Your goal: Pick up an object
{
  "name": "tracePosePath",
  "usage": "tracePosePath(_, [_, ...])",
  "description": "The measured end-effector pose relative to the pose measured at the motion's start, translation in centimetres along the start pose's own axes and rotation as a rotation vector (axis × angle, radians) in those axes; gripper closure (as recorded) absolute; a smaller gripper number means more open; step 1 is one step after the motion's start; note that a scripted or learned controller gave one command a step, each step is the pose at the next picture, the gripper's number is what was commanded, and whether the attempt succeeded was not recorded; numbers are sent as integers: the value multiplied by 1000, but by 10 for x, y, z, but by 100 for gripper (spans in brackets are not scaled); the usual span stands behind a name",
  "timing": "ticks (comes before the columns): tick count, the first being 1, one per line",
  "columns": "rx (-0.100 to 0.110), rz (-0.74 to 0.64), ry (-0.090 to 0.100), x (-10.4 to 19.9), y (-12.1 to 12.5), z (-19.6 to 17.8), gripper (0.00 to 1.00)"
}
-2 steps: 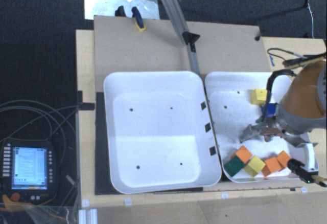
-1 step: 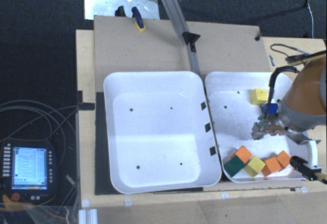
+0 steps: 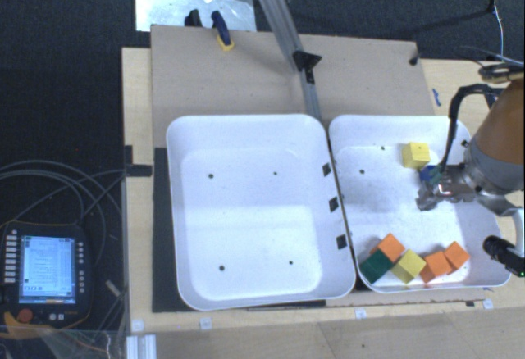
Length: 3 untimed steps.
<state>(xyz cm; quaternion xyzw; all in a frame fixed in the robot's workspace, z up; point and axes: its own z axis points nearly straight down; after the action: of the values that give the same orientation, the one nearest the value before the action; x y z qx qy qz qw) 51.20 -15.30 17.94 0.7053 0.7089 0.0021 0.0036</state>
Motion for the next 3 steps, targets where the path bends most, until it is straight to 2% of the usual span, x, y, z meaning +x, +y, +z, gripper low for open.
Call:
tracePosePath(2, [1,0,0,9,3,-94,100])
tracePosePath(3, [4,-6,4,63,6,-99,100])
